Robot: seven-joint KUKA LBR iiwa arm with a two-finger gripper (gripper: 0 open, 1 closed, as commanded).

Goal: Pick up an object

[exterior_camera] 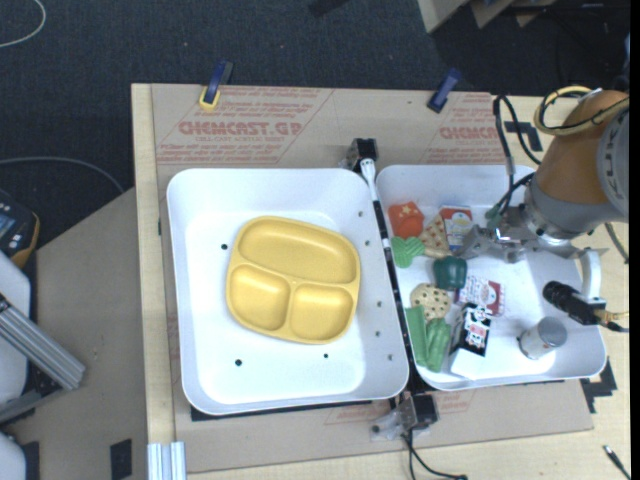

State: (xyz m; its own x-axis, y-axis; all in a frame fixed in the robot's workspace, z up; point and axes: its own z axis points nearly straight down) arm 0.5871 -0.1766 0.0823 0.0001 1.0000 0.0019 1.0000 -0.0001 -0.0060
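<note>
Camera view: the claw hangs over the right shallow white bin, near a small green object; its state I cannot tell.

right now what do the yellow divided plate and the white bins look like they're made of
The yellow three-compartment plate looks like moulded plastic, semi-gloss: soft highlights run along its rounded dividers and rim. The two shallow white bins, left and right, also look like thin formed plastic, with smooth walls and rounded corners, though coated metal cannot be ruled out from this view.
</note>
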